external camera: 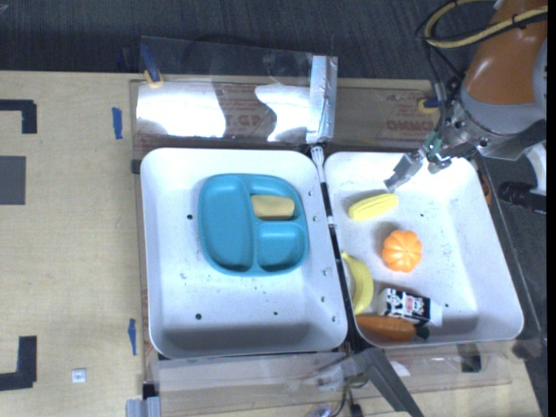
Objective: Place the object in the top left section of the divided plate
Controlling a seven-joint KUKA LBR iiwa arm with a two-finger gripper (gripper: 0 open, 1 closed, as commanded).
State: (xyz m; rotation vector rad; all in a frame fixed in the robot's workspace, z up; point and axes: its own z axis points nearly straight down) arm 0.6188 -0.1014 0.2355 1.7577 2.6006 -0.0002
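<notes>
A blue divided plate lies in the left bin. A pale yellow block-like object rests in the plate's upper right section as the camera sees it. The large section on the left and the lower right section hold nothing. My gripper hangs over the back of the right bin, just above and right of a yellow corn-like piece. Nothing is visibly held in it.
In the right bin lie an orange round fruit, a banana, an orange-brown item at the front and a small black-and-white box. A shiny clear panel stands behind the left bin.
</notes>
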